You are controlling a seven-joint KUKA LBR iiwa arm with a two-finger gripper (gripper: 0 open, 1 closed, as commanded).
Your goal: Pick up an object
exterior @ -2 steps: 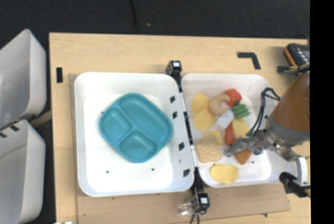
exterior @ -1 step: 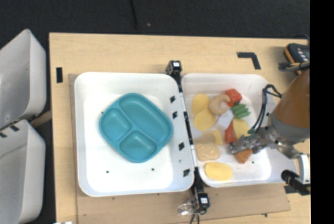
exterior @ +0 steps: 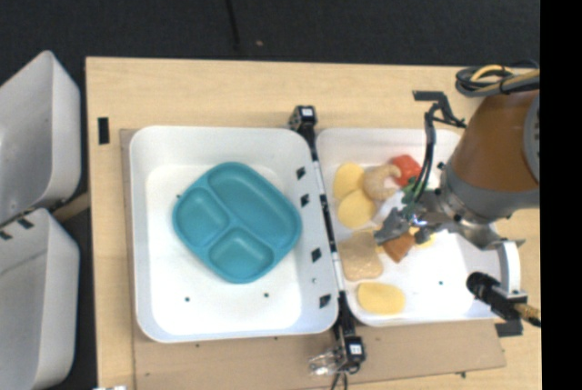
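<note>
The hand [exterior: 400,229] hangs low in the right bin [exterior: 455,311] among crowded play food; whether it grips anything I cannot tell. A brown piece [exterior: 396,248] lies just under it, a tan slice [exterior: 361,257] beside, yellow lumps [exterior: 355,208] beyond (all nearly touching); closing here could nudge neighbours or pinch two at once.
</note>
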